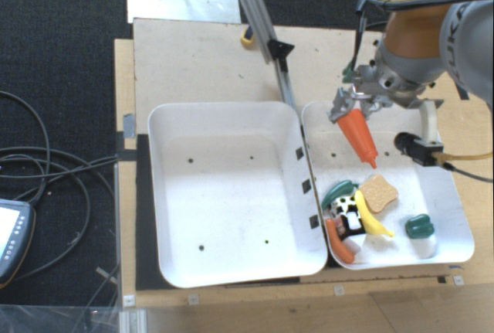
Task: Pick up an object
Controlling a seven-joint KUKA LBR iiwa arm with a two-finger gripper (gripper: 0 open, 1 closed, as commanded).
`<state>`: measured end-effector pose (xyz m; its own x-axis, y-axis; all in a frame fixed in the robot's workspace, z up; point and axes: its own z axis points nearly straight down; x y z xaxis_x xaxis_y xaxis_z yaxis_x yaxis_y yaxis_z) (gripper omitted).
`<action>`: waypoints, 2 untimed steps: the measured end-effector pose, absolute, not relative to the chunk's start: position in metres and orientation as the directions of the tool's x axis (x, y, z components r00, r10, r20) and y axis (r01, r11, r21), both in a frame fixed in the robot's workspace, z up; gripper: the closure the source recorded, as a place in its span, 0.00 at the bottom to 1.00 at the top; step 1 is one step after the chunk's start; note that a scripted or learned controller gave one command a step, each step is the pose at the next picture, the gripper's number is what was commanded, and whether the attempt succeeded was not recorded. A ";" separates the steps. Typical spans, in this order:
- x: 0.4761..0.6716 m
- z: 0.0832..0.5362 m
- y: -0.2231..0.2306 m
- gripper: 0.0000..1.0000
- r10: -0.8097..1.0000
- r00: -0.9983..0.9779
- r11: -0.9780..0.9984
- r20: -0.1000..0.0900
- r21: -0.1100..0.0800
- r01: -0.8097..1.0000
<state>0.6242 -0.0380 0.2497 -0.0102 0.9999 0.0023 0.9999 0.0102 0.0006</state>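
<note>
The gripper, at upper right of the frame, is closed on the thick end of a carrot, which hangs tilted above the right bin. It seems a light, stiff, smooth toy, and could slip; the thick end is a good hold.

Glossy white plastic bins, smooth matt orange carrot

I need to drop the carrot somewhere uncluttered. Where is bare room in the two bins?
The left bin floor is bare wall to wall. In the right bin, the far half under the carrot is open; the near end is crowded with bread, banana and green pepper.
</note>
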 end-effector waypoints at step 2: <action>0.603 0.247 0.068 1.00 1.000 -0.010 0.010 0.003 -0.001 1.000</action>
